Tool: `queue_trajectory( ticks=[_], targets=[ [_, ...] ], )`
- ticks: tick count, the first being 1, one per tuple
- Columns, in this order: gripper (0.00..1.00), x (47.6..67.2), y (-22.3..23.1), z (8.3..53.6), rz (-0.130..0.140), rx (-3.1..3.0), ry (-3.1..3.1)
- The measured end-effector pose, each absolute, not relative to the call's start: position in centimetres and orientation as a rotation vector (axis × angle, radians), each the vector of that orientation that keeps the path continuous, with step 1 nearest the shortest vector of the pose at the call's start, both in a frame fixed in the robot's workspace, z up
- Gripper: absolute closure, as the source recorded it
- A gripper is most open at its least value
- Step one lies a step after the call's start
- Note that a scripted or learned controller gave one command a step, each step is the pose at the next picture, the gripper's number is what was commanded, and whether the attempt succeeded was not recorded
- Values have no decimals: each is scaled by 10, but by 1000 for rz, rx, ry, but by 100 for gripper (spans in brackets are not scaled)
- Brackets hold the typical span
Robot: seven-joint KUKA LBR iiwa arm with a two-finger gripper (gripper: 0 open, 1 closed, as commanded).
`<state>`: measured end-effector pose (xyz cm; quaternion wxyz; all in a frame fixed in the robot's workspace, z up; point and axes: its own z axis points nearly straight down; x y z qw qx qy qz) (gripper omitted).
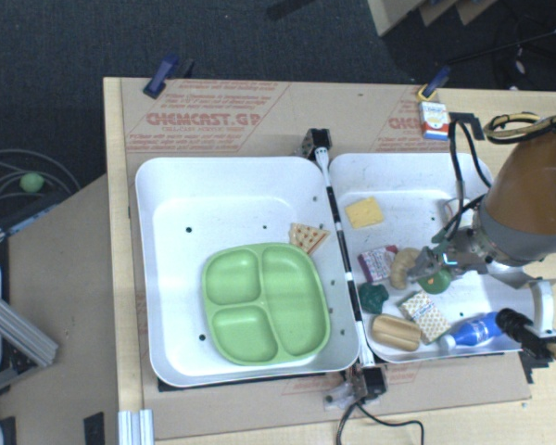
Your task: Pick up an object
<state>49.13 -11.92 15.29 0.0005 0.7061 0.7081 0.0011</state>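
Two white bins (pixel 167 248) sit on a cardboard-topped bench (pixel 213 109) above dark carpet (pixel 74 26).

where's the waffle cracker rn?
The waffle cracker lies in the left bin, near its right wall, just above the upper right corner of the green divided plate.
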Motion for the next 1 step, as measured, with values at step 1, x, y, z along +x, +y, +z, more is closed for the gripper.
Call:
queue_trajectory(
  ticks=[1],
  targets=[
    [100,535,-41,185,3,2218,2225]
  ],
)
